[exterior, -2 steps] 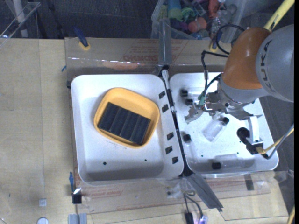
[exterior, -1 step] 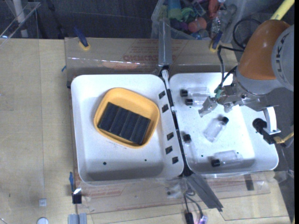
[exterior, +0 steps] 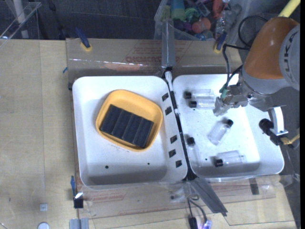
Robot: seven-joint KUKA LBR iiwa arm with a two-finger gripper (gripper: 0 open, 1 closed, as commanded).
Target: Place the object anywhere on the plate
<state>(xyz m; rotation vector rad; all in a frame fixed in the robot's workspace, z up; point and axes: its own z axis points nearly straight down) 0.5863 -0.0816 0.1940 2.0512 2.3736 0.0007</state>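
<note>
A yellow plate (exterior: 128,119) with a dark ridged insert lies in the left bin (exterior: 90,166). Several clear small bottles with black caps lie in the right bin (exterior: 267,161): one at the back left (exterior: 201,98), one in the middle (exterior: 218,131), one near the front (exterior: 228,158). My gripper (exterior: 222,106) hangs over the right bin, between the back bottle and the middle bottle, just above and behind the middle one. I see nothing held in it.
A raised divider (exterior: 175,128) with black clips separates the two bins. A small black piece (exterior: 190,140) lies near the divider in the right bin. A clear tub of colourful toys (exterior: 198,8) stands behind the bins. The arm's grey and orange body (exterior: 269,56) overhangs the right bin's back right.
</note>
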